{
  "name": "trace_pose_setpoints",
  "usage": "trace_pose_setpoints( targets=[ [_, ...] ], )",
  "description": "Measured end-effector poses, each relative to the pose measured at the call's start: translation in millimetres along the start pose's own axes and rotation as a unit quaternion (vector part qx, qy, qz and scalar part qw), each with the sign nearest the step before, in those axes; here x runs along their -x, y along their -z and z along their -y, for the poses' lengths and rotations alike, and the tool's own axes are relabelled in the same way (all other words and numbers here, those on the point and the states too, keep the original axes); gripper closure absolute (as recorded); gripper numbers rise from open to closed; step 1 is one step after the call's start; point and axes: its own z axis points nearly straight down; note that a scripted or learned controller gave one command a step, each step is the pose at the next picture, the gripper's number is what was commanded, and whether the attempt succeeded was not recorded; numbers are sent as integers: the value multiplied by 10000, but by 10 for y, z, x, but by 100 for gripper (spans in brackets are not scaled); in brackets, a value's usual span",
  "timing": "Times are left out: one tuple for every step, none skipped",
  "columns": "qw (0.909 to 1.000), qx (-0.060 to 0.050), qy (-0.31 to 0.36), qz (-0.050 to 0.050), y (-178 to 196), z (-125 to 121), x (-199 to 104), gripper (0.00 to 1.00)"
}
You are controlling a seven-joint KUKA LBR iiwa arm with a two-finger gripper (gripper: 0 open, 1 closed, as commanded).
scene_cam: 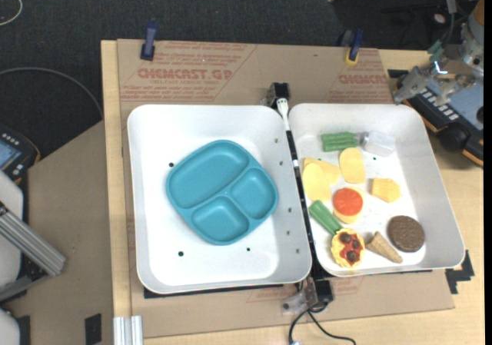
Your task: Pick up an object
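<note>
The right bin holds several toy foods: a green piece, a pale yellow oval, a yellow wedge, an orange-red round, a green pod, a small pizza-like disc, a cone and a brown cookie. The gripper hangs at the right edge, beyond the right bin's far right corner, away from all the items. Nothing shows in it.
A blue divided plate lies in the middle of the left bin. Two clamps pin the cardboard sheet at the back. A ridge separates the bins.
</note>
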Motion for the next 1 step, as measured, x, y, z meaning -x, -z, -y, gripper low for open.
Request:
trace_pose_setpoints(
  targets=[
    [10000, 22, -18, 9, 845, 788, 75, 0]
  ],
)
